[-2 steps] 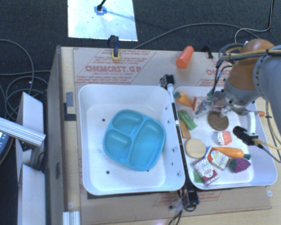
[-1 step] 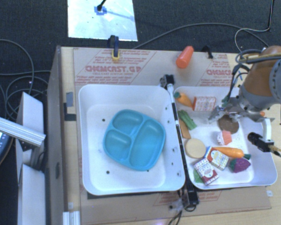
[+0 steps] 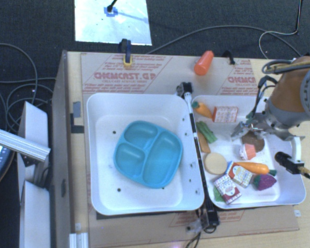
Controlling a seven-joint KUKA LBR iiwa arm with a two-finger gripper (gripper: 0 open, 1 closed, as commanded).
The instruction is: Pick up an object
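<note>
The grey arm with its orange band (image 3: 294, 89) reaches in from the right over the right bin (image 3: 289, 195). My gripper (image 3: 250, 130) hangs low above a dark brown disc (image 3: 256, 141) and a red-and-white piece (image 3: 247, 151). Around them lie a small carrot (image 3: 201, 109), a red-and-white carton (image 3: 225, 114), a green piece (image 3: 207, 133), a tan round cracker (image 3: 215, 163), a long orange carrot (image 3: 253, 167), a purple piece (image 3: 265, 181) and two small cartons (image 3: 227, 188). I see nothing gripped.
The left bin (image 3: 101, 138) holds a blue divided plate (image 3: 147, 153). An orange cylinder (image 3: 203, 62) lies on the cardboard behind the bins. A divider rail (image 3: 195, 143) runs between the bins. Cables trail at the right.
</note>
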